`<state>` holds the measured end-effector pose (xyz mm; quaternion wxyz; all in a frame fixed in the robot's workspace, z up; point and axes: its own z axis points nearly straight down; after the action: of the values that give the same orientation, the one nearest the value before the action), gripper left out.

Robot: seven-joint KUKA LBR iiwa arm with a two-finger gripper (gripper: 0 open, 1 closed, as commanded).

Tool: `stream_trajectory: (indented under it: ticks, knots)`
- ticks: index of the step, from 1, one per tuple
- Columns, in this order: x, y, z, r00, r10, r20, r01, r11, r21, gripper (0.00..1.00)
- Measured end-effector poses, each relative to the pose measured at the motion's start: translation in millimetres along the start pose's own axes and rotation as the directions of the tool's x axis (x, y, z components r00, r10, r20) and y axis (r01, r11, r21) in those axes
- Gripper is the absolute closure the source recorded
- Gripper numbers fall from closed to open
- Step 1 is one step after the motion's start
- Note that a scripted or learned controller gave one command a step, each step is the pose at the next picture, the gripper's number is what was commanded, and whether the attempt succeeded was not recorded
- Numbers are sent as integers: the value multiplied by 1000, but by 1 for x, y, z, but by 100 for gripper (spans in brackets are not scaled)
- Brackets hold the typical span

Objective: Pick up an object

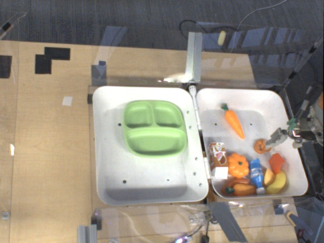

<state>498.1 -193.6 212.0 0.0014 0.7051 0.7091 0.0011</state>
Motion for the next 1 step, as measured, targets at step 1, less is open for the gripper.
stream_trajectory:
  ticks: [1]
  knots:
    - [-11, 140, 124, 985, -172, 4, 172, 985, -7, 0]
